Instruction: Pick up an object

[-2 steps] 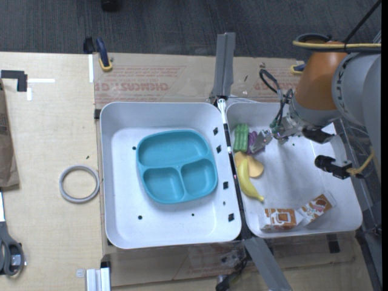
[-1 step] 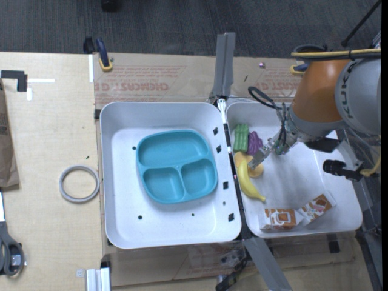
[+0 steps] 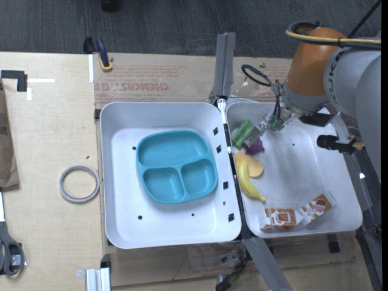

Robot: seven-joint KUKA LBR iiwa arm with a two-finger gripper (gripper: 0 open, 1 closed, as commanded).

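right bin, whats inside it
In the right bin: a green item over something purple, a banana and a carton. The gripper and arm hide the far corner.

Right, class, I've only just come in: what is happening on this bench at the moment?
A grey robot arm reaches in from the right over the right bin, its gripper down near a green object and a purple one at the bin's far left corner. A banana and a carton lie in the same bin, untouched. The left bin holds a blue divided tray. Nothing looks lifted yet.
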